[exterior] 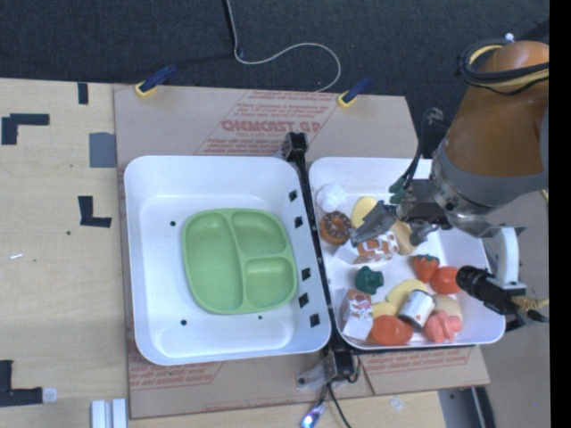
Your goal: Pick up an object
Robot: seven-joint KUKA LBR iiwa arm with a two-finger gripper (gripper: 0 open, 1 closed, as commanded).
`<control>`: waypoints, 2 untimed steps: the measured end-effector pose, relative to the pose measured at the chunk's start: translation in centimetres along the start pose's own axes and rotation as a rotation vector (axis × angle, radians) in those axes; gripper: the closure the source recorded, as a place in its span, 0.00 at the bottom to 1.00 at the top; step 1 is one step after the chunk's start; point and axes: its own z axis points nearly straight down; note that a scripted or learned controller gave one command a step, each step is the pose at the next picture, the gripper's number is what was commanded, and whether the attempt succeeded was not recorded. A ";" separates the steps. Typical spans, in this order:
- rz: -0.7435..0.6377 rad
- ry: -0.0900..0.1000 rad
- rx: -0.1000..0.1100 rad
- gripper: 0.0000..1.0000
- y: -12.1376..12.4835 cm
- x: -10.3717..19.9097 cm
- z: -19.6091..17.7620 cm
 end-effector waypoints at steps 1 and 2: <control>0.008 -0.004 -0.001 1.00 0.2 -0.6 -0.9; 0.006 -0.003 -0.022 1.00 1.7 4.3 -20.7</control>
